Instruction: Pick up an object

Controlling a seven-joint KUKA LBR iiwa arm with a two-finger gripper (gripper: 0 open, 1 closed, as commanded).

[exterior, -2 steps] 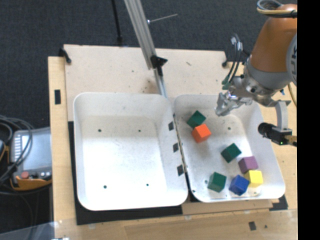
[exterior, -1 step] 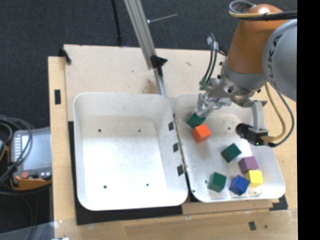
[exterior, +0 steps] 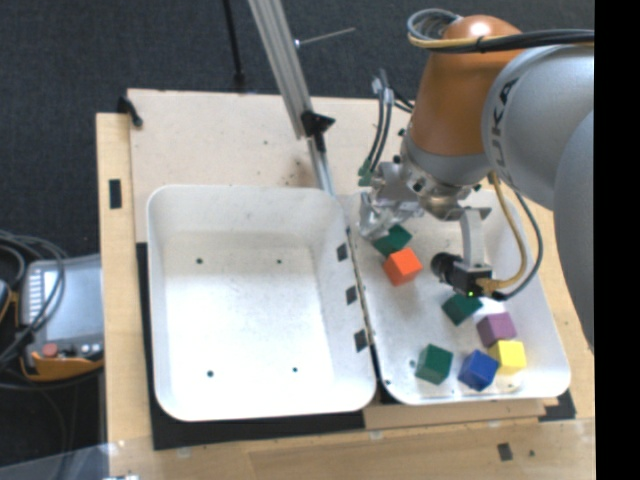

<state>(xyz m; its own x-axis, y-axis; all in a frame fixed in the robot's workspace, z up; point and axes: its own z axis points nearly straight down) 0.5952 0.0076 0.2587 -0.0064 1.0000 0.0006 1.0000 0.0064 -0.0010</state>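
The gripper point(exterior: 378, 220) hovers low over the right bin point(exterior: 548, 340), directly above a dark green block point(exterior: 393, 240) that touches an orange block point(exterior: 403, 265) just below it; how the gripper stands cannot be told.

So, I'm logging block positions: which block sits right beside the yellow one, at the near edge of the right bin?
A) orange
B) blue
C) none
B: the blue block touches the yellow block on its left side; the orange block lies farther up the bin.
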